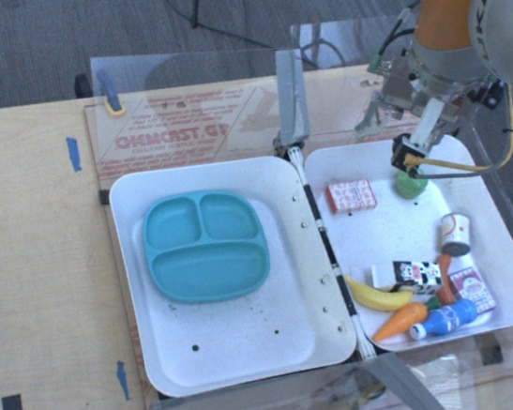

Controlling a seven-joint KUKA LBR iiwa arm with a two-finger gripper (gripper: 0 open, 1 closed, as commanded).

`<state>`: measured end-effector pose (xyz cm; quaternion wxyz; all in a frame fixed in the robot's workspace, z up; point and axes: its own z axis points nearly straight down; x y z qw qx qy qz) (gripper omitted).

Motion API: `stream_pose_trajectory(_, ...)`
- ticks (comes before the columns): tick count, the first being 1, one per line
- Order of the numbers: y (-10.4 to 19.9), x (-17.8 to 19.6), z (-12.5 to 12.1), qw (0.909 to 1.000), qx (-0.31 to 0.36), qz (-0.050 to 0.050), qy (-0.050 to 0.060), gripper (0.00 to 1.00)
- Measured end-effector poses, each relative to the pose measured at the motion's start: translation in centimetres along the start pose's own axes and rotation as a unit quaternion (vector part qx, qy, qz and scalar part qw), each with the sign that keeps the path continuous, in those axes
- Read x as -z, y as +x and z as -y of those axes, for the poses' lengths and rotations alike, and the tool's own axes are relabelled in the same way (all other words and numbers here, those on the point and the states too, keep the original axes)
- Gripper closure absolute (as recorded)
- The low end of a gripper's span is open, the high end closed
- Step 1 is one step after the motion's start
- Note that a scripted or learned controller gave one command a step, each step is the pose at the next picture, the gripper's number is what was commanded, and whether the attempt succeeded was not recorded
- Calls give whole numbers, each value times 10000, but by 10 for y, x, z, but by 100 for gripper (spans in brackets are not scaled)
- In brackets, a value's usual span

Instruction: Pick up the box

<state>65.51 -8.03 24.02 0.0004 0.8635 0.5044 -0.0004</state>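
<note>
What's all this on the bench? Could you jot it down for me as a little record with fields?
left bin: teal plate with three sections
right bin, far side: red box, green fruit
right bin, near side: banana, carrot, blue bottle, can, black-and-white carton, pink carton
arm: over the right bin's far right corner, close to the green fruit
box: lying flat, apart from everything else

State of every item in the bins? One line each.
Small red patterned box: lying flat, right bin, untouched.
Teal divided plastic plate: right side up, left bin.
Yellow banana: lying flat, near divider.
Blue plastic bottle: on its side.
Orange carrot: lying flat, beside bottle.
</note>
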Motion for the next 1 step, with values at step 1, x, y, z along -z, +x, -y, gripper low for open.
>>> stream_pose_trajectory(1,-40,-142,-16,9988,-491,-13,-27,0)
